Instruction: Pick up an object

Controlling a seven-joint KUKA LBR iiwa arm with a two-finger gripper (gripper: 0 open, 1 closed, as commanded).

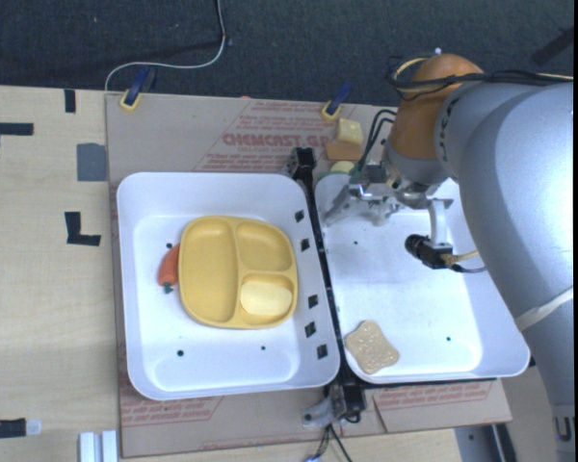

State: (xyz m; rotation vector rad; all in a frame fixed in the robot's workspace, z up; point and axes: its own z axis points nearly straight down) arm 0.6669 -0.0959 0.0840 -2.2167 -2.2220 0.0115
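On the bench you see brown cardboard [212,142] under two white bins | left bin [135,287]: yellow divided plate [236,268], pale item in its lower right well, orange object [168,268] at its left edge | right bin [482,335]: cracker [371,346] near front | gripper [366,198] at the right bin's far-left corner, grip state cannot be told | dark carpet [270,17] behind.

My arm [520,171] reaches in from the right, a broad grey link filling that side, with the orange band [429,104] bent downward above the wrist. My gripper [366,200] sits low at the far end of the wrist, pointing toward the left. Its metal parts are small and crowded together there, so I cannot make out how it is set.
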